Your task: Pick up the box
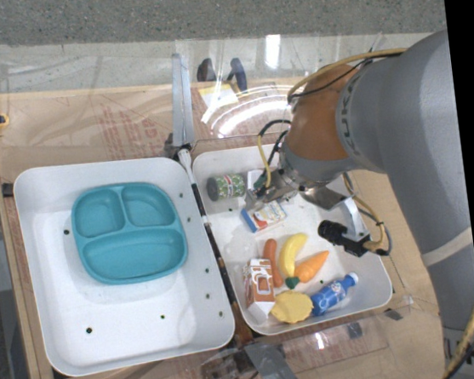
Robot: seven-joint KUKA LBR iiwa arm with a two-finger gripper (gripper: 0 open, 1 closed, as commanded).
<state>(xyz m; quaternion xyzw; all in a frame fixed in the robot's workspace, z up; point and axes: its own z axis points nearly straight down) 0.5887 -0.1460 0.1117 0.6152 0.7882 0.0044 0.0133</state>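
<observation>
Gripper (265,193) sits low over small box (263,216) in right bin (378,291), w/ box not lifted yet. Can't tell if it's gripping. Grab & lift left.

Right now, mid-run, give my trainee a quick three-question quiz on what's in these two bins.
1. True or false: the teal divided plate lies in the same bin as the banana.
2. Which item lies nearest the gripper? A) blue bottle B) small blue-and-white box C) yellow lemon-like piece
3. Fill in: the dark can lies at the ____ end of the right bin, away from the camera.

Key: 1. False, the plate is in the left bin. 2. B. 3. Far.
</observation>
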